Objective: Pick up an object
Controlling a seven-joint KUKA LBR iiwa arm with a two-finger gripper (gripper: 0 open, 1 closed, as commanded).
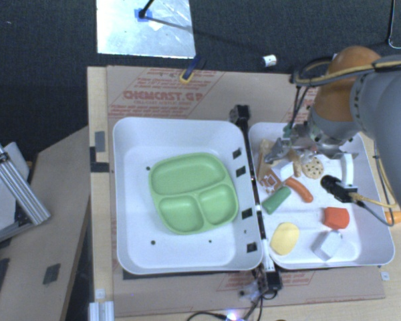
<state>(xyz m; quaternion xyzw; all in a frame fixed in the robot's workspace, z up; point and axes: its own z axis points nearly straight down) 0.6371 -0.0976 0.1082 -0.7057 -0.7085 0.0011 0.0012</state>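
Arm enters from upper right of frame; gripper point(284, 147) is low over upper-left part of right bin point(377, 246). Finger state: can't tell. Objs in right bin: cracker point(313, 168), orange sausage point(299, 189), green block point(276, 199), yellow lemon point(285, 238), red block point(336, 217), white block point(327, 245). Left bin point(130, 179), frame ctr-left, holds green divided tray point(192, 192).
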